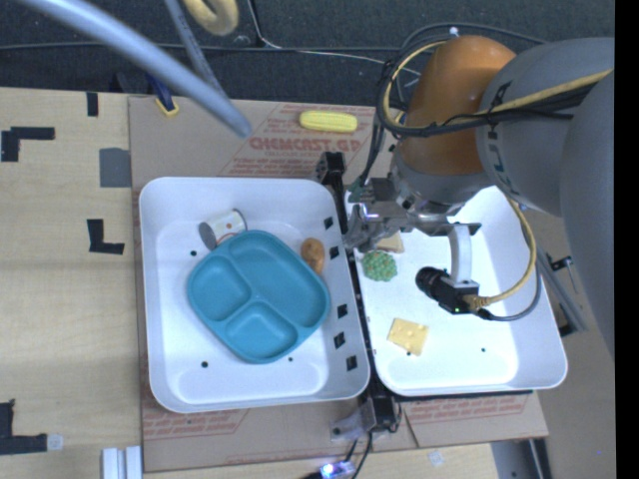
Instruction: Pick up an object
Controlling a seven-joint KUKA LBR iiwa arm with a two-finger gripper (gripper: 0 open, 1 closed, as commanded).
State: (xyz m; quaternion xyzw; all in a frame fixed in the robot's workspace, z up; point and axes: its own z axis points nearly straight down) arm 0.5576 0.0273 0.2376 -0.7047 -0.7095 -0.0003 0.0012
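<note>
Over the right bin [539, 367], hand [371, 230] above green lump [379, 264], finger state indiscernible; crowding the divider risks a miss.

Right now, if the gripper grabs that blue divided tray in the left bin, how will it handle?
The blue divided tray looks like rigid moulded plastic, so it probably stays stiff. It is wide and shallow, so a two-finger grip on one rim may let it tilt. Its smooth, glossy surface could be slippery.

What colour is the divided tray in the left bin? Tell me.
Light blue; the divided tray shows plainly in the camera view.
</note>
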